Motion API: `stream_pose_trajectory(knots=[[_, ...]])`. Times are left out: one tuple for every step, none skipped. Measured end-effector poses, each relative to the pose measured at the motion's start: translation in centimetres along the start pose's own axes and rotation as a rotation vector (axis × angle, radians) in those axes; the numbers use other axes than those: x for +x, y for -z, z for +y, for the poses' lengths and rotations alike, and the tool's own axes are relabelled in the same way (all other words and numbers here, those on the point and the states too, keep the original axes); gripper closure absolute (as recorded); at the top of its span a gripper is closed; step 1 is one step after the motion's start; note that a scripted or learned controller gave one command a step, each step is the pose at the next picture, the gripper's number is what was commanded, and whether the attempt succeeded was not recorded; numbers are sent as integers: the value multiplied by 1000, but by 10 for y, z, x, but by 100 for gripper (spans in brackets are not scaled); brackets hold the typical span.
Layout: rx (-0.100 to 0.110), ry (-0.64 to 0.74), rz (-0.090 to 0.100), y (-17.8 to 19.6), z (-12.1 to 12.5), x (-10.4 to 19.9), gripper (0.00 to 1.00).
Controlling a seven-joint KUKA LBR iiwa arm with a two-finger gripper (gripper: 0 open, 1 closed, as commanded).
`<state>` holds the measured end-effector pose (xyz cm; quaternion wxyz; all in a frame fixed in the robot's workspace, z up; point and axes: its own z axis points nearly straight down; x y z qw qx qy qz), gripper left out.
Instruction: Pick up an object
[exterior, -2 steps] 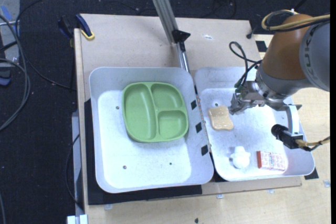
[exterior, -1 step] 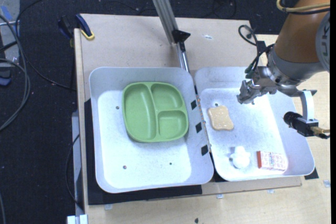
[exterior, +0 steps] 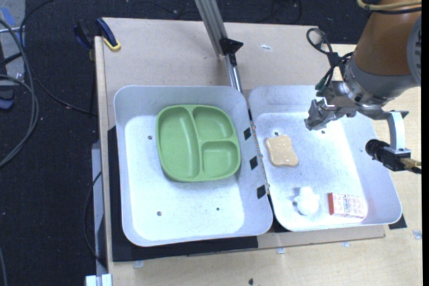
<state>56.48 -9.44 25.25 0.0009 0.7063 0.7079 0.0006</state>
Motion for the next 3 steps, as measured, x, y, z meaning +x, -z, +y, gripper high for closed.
stream_pose_trajectory(knots=[[3,5,1,-10,6,62,100],[1,5,1,-4,12,115,100],[3,3,0,-21,18,163,100]])
